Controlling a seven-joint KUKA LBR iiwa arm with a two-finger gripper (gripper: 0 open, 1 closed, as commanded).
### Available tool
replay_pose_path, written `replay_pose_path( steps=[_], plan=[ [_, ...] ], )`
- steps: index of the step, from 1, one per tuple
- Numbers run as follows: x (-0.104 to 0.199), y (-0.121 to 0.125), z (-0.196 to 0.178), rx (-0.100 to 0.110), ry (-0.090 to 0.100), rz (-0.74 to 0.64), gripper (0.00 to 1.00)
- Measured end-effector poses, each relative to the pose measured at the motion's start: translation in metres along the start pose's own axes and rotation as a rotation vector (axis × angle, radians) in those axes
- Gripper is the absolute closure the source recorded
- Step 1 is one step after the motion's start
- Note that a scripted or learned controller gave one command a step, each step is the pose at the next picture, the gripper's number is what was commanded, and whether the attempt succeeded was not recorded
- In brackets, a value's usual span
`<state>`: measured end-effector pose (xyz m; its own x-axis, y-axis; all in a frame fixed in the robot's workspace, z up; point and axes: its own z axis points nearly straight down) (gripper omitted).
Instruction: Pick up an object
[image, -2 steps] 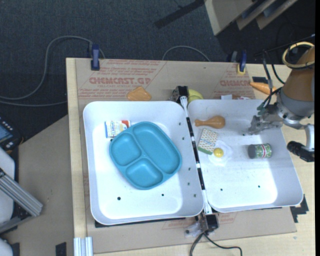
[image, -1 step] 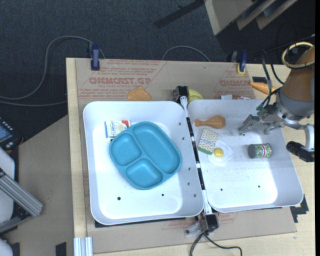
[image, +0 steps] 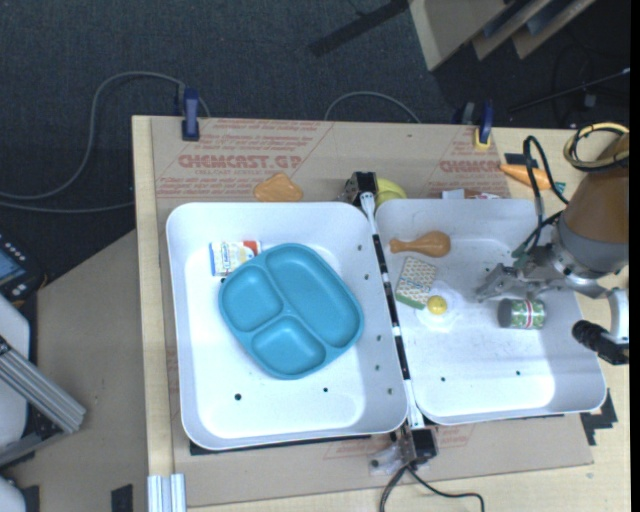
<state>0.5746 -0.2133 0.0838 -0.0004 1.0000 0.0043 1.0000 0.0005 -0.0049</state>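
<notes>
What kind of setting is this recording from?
Probably a robotics lab bench: two white bins clamped to a board, cables trailing over carpet, and a robot arm reaching over a can.

Two shallow white plastic bins (image: 200, 400), smooth with a soft sheen, set on a matt tan fibreboard sheet (image: 300, 150) printed in faded red. In the left one, a glossy sky-blue plastic divided plate (image: 290, 310) and a small printed paper or card packet (image: 232, 255). In the right, a shiny green-labelled metal can (image: 522, 314) under the bare-metal gripper (image: 515, 280), beside a smooth tan plastic drumstick (image: 420, 243).
</notes>
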Motion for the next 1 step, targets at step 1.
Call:
replay_pose_path(
  steps=[1],
  plan=[
    [-0.0060,-0.0443,-0.0011,-0.003,0.006,-0.003,0.00]
  ],
)
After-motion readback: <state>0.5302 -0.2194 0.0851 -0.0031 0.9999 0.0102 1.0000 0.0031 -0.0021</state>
